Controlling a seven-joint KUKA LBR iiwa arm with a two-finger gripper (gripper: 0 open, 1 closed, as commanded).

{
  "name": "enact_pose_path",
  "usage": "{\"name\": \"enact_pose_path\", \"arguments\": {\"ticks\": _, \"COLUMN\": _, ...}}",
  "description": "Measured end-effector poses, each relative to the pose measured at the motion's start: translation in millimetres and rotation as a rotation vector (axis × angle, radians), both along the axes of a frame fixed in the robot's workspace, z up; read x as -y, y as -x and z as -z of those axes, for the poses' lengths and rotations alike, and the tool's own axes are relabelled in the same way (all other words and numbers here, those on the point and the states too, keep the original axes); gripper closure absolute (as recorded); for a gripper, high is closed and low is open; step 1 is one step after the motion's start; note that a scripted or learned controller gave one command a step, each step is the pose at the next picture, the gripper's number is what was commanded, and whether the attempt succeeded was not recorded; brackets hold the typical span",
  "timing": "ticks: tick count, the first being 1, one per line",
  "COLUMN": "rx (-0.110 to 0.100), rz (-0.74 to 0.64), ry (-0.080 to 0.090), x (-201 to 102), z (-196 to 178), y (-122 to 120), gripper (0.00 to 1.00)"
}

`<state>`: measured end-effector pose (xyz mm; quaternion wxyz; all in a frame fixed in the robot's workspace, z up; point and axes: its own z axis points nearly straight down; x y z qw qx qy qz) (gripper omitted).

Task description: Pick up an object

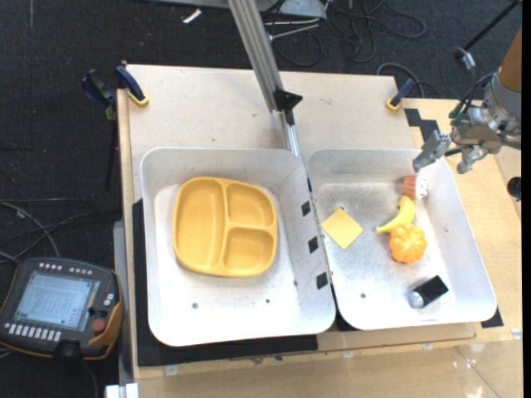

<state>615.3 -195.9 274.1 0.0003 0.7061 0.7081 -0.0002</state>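
**Gripper hangs over the right bin's far corner, targets lie below and toward you**

You've got two white bins side by side. The left bin (166, 305) carries a yellow divided tray (224, 225), well away from the jaws on the far side of the divide. The right bin (365, 305) is where your pickings are. The arm comes in from the right, and the gripper (448, 154) sits above that bin's upper right rim, its two fingers spread apart with nothing between them.

Now the line that matters: closest, just down and left of the jaws, is a small red-and-white piece (414, 186). Beyond it along the same line lies the banana (400, 216), its long axis slanting away from the jaws, down and left. Touching its lower end, the orange pumpkin-like fruit (407, 244). Further left, the flat yellow square (342, 228). Farthest down, the black-and-silver object (428, 292).

Your drop, I judge, goes down and slightly left.
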Motion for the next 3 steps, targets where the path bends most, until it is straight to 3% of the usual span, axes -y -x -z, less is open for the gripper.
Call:
{"name": "enact_pose_path", "arguments": {"ticks": 1, "rx": 0.0, "rz": 0.0, "ry": 0.0, "x": -0.1, "z": 0.0, "y": 0.0, "gripper": 0.0}}
{"name": "enact_pose_path", "arguments": {"ticks": 3, "rx": -0.004, "rz": 0.002, "ry": -0.001, "x": 6.8, "z": 99.7, "y": -15.8, "gripper": 0.0}}
